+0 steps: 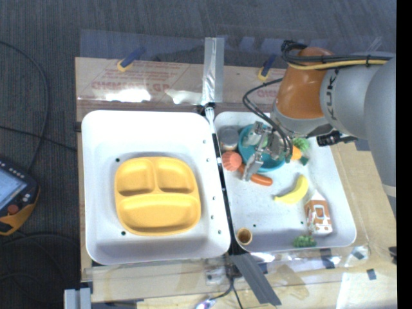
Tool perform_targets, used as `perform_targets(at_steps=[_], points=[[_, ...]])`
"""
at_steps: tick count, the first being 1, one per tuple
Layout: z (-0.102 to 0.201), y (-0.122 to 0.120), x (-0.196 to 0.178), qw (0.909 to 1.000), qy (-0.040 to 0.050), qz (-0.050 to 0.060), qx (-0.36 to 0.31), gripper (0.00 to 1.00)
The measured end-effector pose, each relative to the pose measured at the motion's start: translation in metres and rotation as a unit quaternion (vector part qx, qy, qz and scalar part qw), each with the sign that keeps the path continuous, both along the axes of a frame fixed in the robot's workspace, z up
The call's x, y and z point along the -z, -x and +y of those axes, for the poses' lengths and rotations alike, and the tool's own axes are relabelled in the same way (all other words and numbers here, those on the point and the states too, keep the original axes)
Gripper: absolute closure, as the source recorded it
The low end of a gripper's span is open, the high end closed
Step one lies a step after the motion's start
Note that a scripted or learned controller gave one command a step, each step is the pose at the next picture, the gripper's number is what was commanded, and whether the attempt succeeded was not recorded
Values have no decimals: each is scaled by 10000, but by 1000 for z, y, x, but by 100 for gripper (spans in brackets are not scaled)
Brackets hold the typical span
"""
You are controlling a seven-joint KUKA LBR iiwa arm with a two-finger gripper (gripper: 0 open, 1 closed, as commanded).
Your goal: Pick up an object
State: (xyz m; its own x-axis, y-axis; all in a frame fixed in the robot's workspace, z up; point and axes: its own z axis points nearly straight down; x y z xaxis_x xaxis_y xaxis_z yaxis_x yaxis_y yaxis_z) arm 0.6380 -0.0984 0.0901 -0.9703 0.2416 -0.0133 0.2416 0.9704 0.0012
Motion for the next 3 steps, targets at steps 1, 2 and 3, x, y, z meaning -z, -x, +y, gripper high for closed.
perform_targets(at_steps=[1,2,3], points=[[-9,37,-1,10000,10,-16,-78,0],[-5,71,-2,9980,-10,-45,634,0],[3,70,-1,9893,-19,-41,1459,0]])
